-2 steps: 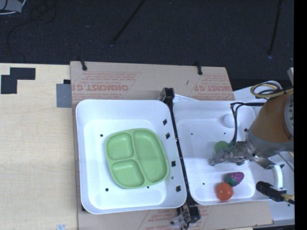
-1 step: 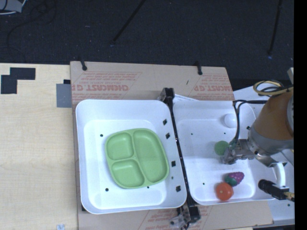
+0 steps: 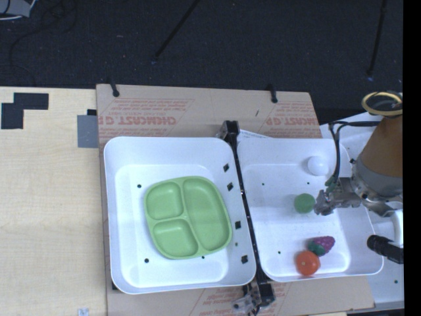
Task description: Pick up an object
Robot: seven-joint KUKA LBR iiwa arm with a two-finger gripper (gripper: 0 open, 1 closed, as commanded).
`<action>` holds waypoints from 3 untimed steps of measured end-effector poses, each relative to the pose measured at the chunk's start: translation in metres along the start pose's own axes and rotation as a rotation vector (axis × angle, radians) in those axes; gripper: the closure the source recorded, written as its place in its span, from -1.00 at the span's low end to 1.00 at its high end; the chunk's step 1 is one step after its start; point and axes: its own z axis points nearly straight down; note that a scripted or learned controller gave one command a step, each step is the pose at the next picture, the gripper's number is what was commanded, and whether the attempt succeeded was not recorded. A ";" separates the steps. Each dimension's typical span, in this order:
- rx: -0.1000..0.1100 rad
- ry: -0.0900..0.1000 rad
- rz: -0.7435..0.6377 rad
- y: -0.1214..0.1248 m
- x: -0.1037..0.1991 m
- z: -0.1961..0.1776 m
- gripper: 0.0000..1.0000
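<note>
Two white bins sit side by side on a cardboard sheet (image 3: 197,110). The left bin (image 3: 125,170) holds a green three-compartment plate (image 3: 187,216) lying flat near its centre, with bare floor all round it up to the walls. The right bin (image 3: 276,163) holds four small things. Its far half is mostly bare floor, as is the near-left corner beside the centre divider.

The arm (image 3: 385,157) enters over the right bin's right wall. The gripper (image 3: 327,201) is low over the middle of that bin, pointing toward the left. Whether it is spread or pressed together cannot be told; the tips are too small and dark to read.

- Green ball (image 3: 304,203): just left of the gripper tip, touching it or nearly so; not seen between the tips.
- White ball (image 3: 317,165): beyond the gripper, near the far-right corner.
- Purple item (image 3: 321,245): nearer than the gripper, close to the near wall.
- Orange ball (image 3: 307,263): touching or just beside the purple item, next to the near wall.
</note>
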 end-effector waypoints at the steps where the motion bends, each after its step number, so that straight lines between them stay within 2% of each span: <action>1: -0.001 -0.001 0.001 -0.006 -0.007 -0.059 1.00; 2: -0.001 -0.001 0.000 -0.014 -0.004 -0.113 1.00; 3: 0.006 0.002 -0.002 -0.009 0.043 -0.096 1.00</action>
